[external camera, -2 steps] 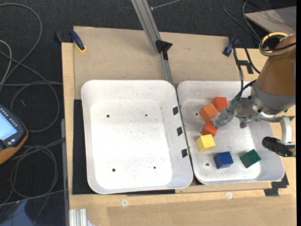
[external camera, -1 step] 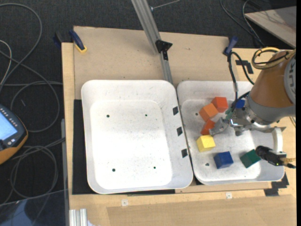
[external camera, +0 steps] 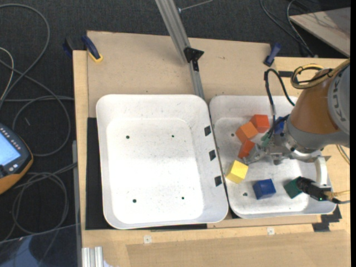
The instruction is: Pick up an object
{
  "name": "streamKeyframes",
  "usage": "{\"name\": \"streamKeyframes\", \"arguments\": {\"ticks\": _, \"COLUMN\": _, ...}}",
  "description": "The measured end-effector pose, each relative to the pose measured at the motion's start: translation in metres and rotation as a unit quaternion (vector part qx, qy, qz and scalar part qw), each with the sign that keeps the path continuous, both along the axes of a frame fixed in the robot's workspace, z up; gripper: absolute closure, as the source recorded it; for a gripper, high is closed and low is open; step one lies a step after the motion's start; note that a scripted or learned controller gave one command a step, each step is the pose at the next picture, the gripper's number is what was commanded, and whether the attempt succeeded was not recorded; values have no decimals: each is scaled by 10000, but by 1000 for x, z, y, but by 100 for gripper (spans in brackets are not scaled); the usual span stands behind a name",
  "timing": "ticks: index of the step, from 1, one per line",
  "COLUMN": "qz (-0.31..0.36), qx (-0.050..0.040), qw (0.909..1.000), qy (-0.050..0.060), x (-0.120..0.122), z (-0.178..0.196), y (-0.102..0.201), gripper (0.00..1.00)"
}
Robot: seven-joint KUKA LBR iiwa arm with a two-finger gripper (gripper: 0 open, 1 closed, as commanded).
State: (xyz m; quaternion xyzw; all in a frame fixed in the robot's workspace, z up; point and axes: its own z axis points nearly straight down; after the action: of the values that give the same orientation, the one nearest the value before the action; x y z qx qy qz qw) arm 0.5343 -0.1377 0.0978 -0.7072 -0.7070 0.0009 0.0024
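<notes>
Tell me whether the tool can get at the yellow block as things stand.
Probably yes. The yellow block lies apart from the other blocks near the right bin's left wall, uncovered from above, and the tool hangs close by to its right.

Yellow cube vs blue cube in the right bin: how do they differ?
The yellow cube lies near the bin's left wall; the blue cube lies further right, toward the front rim. Yellow sits closer to the orange blocks than blue. Both look similar in size, and both rest free on the right bin floor.
</notes>
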Motion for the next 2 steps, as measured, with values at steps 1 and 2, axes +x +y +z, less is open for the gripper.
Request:
{"name": "streamKeyframes", "arguments": {"ticks": 1, "qz": -1, "qx": -4, "qw": 10000, "qy": -26, "x": 1, "z": 13, "y": 0, "gripper": 100}}
{"name": "streamKeyframes", "arguments": {"ticks": 2, "qz": 9, "qx": -20, "qw": 10000, "qy": -64, "x": 6, "z": 77, "y": -2, "gripper": 100}}
